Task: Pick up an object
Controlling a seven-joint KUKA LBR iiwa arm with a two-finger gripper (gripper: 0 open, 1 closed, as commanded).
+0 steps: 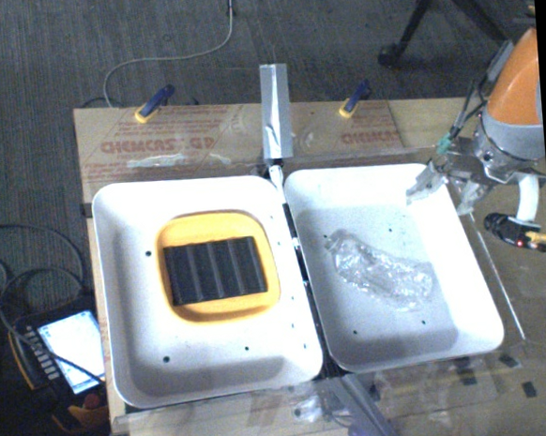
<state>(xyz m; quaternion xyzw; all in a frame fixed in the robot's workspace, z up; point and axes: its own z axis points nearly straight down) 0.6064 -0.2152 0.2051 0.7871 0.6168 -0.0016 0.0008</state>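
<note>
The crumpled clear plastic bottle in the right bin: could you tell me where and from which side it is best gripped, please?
The crumpled clear plastic bottle lies flat, running from upper left to lower right in the right white bin. Probably grip its middle from straight above, jaws across the narrow width; the clear space around it leaves room.

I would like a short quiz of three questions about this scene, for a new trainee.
1. True or false: the yellow tray with the dark ridged insert lies in the left bin.
2. Which thing lies in the right bin? A) a crumpled clear plastic bottle B) a blue clamp C) a red ball
3. Fill in: the gripper is at the right bin's far ____ corner.

Key
1. True; it lies near the middle of that bin.
2. A. The two blue-and-yellow clamps sit on the board behind the bins.
3. Right; it is apart from the bottle.
</note>
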